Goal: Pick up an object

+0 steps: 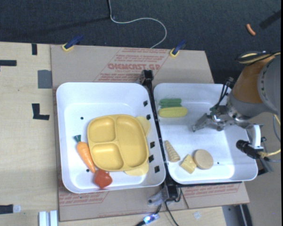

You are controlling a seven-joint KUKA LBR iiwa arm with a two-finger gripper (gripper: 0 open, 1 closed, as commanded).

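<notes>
You have several candidates for the pick, and none of them is between the fingers; in the right bin a yellow corn cob lies near the far left corner with a green piece touching its far side; toward the near edge a ridged cream cone lies close to the divider, and beside it a pale yellow wedge touches a round tan disc; the gripper hangs over the bare middle of that bin, pointing left, its fingers spread apart and closed on nothing, well apart from the corn and from the disc; behind it you see the grey arm with its orange band reaching in from the right; in the left bin a yellow divided tray with three compartments fills the centre, lying over a paler yellow plate whose edge peeks out at the tray's right and near sides; an orange carrot with a green top lies just beside the tray's left edge, and a red tomato-like piece sits at the carrot's near end; both bins rest on a cardboard sheet printed in red, where you can read "CHEMCAST GP" upside down and mirrored; two clamps with blue and yellow parts hold its far edge; a white cable loops over the dark floor beyond.
</notes>
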